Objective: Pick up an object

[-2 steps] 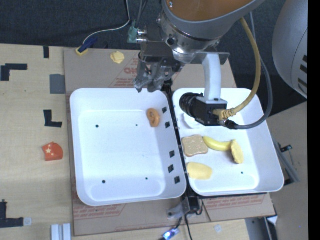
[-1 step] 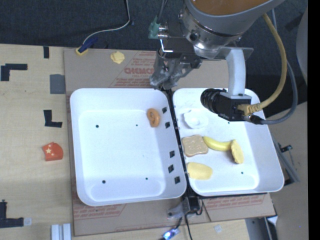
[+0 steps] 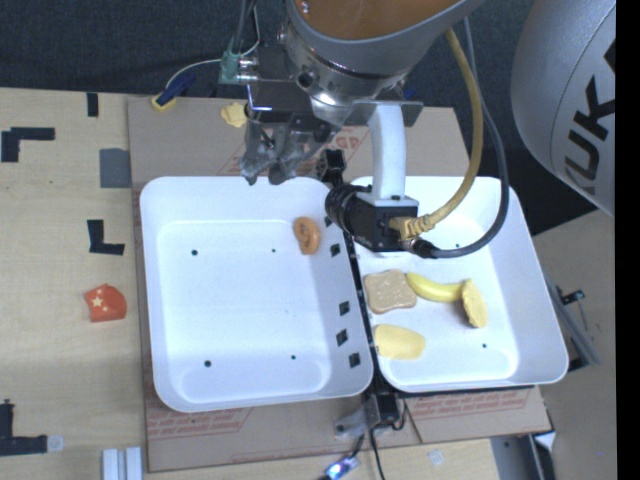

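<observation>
Left bin (image 3: 165, 268): one small orange-brown pretzel-like piece (image 3: 307, 235) near its far right corner, long axis running near to far. Gripper (image 3: 268, 164) hangs above the bin's far rim, fingers slightly parted, nothing between them, arm reaching in from upper right. Right bin (image 3: 520, 268): toast slice (image 3: 388, 292), banana (image 3: 434, 288), two yellow pieces (image 3: 474, 304).
</observation>
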Available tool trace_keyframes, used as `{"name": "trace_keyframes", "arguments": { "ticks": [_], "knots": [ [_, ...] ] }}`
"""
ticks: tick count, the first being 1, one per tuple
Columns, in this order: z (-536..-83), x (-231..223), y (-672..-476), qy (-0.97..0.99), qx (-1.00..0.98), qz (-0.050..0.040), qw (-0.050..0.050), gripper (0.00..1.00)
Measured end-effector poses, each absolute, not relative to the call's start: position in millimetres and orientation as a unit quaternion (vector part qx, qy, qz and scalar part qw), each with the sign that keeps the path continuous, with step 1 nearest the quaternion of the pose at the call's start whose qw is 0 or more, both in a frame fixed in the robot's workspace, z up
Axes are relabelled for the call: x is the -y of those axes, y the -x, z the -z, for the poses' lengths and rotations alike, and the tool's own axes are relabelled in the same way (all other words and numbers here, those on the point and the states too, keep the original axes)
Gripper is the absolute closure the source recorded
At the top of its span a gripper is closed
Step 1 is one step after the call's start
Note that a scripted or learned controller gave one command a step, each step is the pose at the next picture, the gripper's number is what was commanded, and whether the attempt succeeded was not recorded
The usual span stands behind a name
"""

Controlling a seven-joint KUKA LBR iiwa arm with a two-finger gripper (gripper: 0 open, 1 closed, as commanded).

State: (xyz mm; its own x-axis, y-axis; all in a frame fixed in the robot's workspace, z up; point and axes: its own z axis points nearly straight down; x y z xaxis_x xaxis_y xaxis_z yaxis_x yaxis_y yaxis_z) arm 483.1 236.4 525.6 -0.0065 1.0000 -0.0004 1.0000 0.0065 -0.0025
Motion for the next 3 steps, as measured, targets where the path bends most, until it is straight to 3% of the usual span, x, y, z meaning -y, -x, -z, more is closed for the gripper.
{"name": "trace_keyframes", "arguments": {
  "ticks": [1, 2, 3],
  "knots": [
    [-535, -218, -483.5, 0.707, 0.708, -0.0001, 0.0, 1.0],
    [-486, -234, -483.2, 0.706, 0.708, -0.0036, 0.001, 1.0],
    [-520, -209, -483.6, 0.707, 0.707, 0.0008, 0.0, 1.0]
  ]
}}
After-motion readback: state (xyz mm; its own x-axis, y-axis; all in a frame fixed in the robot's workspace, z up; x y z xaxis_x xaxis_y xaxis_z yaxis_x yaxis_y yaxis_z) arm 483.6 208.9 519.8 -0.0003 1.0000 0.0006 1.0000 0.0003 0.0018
